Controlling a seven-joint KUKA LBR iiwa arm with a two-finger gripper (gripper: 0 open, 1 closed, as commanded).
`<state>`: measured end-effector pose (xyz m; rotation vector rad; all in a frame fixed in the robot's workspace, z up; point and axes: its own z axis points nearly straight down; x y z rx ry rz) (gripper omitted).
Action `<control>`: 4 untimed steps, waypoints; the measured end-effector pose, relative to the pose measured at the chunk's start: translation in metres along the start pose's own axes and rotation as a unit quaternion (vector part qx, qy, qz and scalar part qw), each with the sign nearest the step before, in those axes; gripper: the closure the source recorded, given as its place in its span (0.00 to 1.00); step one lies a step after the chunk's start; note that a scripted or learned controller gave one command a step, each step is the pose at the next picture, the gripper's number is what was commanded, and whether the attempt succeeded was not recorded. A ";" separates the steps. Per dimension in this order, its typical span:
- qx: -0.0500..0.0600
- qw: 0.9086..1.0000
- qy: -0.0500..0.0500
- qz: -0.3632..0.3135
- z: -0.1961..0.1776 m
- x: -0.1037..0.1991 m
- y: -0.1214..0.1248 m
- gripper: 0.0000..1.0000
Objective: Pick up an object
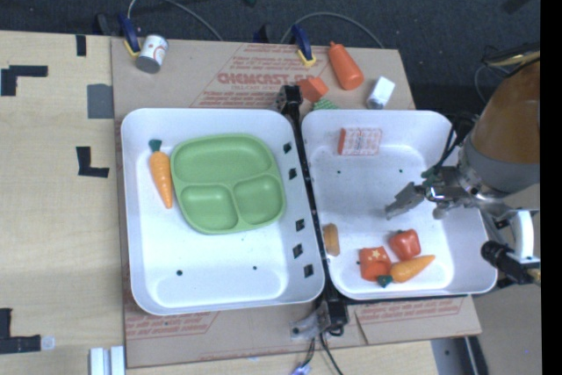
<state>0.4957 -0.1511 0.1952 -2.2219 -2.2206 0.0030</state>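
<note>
the gripper (406,202) hangs with its fingers spread and nothing between them, above bare floor of the right bin (351,180), just up from the red pepper (405,242). that pepper, a red tomato (374,262) and an orange carrot (410,268) lie touching, so a closing grasp could nudge them apart or slip off. they sit close to the bin's near wall; open room lies up toward the small printed card (359,140).

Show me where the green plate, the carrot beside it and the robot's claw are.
green plate (230,183): camera view, on its middle divider.
carrot (161,176): camera view, mid orange body.
claw (395,205): camera view, midway between its fingertips.
</note>
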 end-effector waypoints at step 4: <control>-0.001 1.000 0.001 -0.002 0.011 0.078 0.030 1.00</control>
